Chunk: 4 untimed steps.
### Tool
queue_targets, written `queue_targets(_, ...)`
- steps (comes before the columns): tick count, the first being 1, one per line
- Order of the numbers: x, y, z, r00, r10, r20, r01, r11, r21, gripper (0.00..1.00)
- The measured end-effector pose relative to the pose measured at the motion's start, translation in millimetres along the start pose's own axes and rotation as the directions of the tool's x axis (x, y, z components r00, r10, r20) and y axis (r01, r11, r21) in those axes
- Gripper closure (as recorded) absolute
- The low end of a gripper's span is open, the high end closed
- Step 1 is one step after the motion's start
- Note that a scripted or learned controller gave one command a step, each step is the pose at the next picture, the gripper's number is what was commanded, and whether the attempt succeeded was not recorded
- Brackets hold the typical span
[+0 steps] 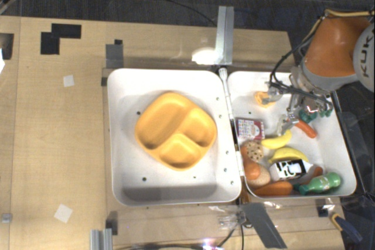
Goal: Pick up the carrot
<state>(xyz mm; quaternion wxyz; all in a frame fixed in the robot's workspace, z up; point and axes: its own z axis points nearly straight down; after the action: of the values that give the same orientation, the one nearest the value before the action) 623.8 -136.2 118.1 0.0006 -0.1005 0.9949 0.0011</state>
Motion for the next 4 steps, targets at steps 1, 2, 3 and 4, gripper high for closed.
queue_targets(1, -36, -24, -144, 0.959, -0.282, 0.013, 0.282, 0.959, 0.011, 0.0)
queue_targets(2, -38, -11, -2, 0.993, -0.115, -0.003, 0.115, 0.993, -0.003, 0.0)
queue_targets(3, -26, 28, 28, 0.928, -0.372, 0.011, 0.371, 0.928, 0.011, 0.0)
queue_targets(4, -56, 30, 27, 0.922, -0.387, 0.007, 0.387, 0.922, 0.011, 0.0)
